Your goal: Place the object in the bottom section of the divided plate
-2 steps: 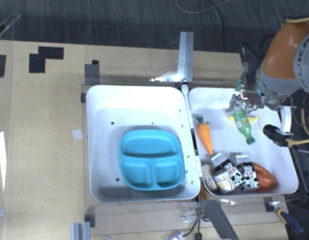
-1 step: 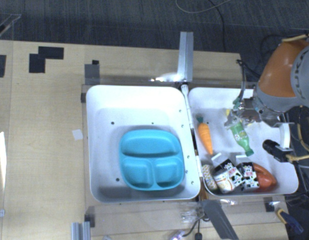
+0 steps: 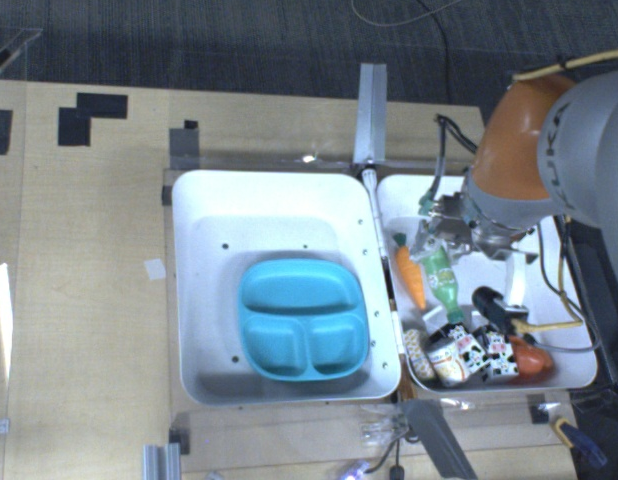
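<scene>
The end effector (image 3: 436,236) hovers over the right bin (image 3: 579,368); I cannot tell its grip; the blue plate (image 3: 303,318) sits left.

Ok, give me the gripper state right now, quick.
Gripper: over the right bin, above the green bottle; open or closed cannot be told, and no object is seen held.

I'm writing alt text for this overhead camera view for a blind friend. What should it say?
A grey and orange robot arm reaches from the right over the right white bin, which holds a toy carrot, a green bottle and other small items. In the left bin lies a blue divided plate.
</scene>
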Robot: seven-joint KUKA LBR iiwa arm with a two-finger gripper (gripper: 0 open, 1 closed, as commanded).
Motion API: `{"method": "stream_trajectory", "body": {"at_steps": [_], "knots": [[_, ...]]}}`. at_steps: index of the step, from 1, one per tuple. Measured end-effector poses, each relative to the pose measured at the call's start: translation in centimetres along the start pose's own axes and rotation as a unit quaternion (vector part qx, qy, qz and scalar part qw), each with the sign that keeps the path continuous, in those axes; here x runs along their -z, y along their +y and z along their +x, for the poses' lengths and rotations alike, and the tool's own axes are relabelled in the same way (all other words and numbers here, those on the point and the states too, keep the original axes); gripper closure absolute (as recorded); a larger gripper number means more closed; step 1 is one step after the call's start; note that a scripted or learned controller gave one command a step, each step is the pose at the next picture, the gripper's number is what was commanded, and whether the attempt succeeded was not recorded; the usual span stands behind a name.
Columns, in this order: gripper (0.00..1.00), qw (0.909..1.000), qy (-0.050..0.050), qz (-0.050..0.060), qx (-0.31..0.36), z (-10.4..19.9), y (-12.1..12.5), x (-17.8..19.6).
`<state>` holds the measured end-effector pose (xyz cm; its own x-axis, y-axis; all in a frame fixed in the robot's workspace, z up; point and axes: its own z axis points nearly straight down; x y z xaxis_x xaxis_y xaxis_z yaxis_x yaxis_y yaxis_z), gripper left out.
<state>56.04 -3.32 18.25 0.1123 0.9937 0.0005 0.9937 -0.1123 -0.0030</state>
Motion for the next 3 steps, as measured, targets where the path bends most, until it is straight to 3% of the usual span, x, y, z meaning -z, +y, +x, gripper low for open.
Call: {"method": "stream_trajectory", "body": {"at_steps": [1,2,3], "knots": [[1.0,0.9992,0.0,-0.001,0.04,-1.9,-1.7,4.6],[1.0,0.9906,0.0,0.001,0.137,1.6,-5.1,3.0],[1.0,0.9924,-0.001,-0.001,0.123,9.4,-4.0,6.0]]}}
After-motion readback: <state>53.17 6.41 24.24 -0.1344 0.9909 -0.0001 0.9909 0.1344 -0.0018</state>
